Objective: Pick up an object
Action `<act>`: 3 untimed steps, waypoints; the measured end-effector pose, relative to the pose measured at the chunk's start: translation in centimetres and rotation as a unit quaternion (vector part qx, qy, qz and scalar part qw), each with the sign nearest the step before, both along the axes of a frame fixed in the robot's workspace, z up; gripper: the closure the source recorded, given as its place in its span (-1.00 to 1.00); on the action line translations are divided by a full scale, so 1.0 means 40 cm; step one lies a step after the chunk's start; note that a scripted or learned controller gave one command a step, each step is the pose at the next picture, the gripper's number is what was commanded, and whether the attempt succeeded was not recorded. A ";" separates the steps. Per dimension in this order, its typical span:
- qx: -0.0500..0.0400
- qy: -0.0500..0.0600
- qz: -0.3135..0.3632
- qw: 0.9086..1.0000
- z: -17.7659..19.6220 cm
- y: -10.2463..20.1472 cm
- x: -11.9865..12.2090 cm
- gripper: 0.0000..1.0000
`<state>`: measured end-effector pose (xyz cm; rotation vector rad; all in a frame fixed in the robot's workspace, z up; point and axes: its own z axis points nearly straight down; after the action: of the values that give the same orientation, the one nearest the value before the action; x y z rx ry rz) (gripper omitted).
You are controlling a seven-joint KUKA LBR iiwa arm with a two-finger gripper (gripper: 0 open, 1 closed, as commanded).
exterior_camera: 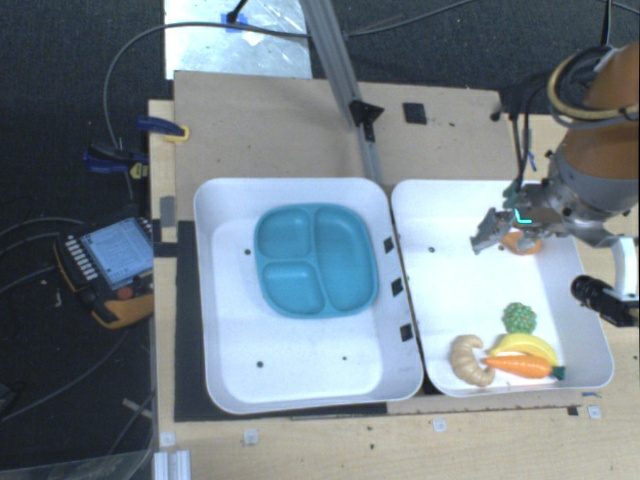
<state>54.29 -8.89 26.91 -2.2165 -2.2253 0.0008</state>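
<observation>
From the overhead camera, my gripper (497,230) hangs over the right bin (440,218), toward its far side, with my grey wrist and orange band reaching in from the right. Whether the gripper is spread or pressed together I cannot tell from this slant. Just beside it, toward the bin's right wall, an orange object (522,243) lies partly under my wrist; I cannot tell if I am touching it.

Well apart from my gripper, in the near right corner of the same bin, lie a carrot (520,365), a banana (527,345) touching it on the far side, a green broccoli piece (518,318) just beyond the banana, and a tan croissant (469,358) just left of the carrot.

The left bin (230,358), touching the right bin along its side, bears a blue divided plate (316,259).
</observation>
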 end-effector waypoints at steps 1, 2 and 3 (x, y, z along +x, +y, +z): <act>0.000 -0.001 0.000 1.000 0.003 0.000 0.001 -1.00; 0.000 0.001 -0.002 1.000 -0.153 -0.005 0.006 -1.00; 0.000 0.001 -0.002 1.000 -0.306 -0.019 0.000 -1.00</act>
<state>54.27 -9.65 14.69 -2.2191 -2.2202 0.0029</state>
